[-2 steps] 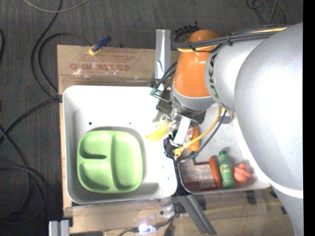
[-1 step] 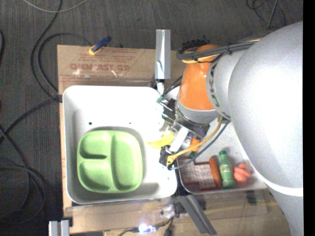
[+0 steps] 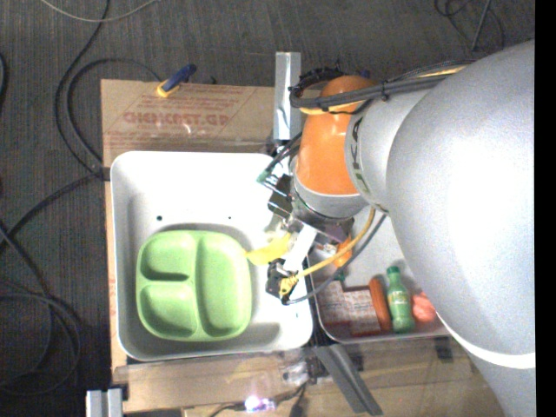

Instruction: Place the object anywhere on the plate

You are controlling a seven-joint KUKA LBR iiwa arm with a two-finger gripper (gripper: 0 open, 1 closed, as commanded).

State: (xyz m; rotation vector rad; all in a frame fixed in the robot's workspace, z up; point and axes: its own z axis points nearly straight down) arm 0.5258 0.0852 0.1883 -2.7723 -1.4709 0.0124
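A green divided plate [image 3: 193,283] lies in the left white bin [image 3: 174,176], towards its front. My gripper [image 3: 280,254] hangs over that bin's right side, just right of the plate's edge. A small yellow thing [image 3: 262,252] pokes out leftwards from under the gripper, close to the plate's right rim. I cannot tell whether the gripper holds it or whether it is touching the plate. The large grey arm with its orange band covers most of the right bin.
In the right bin [image 3: 323,320], a green bottle [image 3: 398,298], an orange-red stick-shaped item [image 3: 380,302], a pink item [image 3: 423,307] and a red-and-white packet [image 3: 347,307] lie at the front. A cardboard sheet [image 3: 182,120] lies behind the left bin.
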